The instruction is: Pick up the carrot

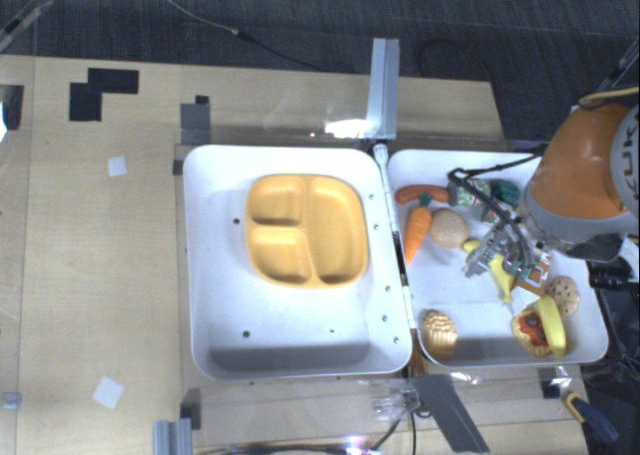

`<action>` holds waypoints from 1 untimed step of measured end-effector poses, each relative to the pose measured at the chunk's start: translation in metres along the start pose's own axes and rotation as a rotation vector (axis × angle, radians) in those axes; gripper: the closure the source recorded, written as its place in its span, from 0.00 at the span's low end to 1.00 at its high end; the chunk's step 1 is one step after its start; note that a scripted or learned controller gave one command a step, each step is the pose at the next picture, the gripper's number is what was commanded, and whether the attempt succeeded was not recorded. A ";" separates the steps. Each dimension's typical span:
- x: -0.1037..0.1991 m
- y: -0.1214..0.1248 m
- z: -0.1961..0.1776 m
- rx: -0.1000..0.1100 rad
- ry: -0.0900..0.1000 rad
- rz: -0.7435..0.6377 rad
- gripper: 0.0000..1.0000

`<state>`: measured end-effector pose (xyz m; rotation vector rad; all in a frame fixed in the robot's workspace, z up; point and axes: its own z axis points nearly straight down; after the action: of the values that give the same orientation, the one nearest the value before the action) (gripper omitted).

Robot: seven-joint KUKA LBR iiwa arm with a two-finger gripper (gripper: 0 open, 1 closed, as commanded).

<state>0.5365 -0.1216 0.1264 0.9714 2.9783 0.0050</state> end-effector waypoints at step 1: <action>0.056 -0.006 0.000 0.004 0.004 0.239 1.00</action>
<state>0.4879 -0.0930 0.1256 1.3219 2.8465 0.0029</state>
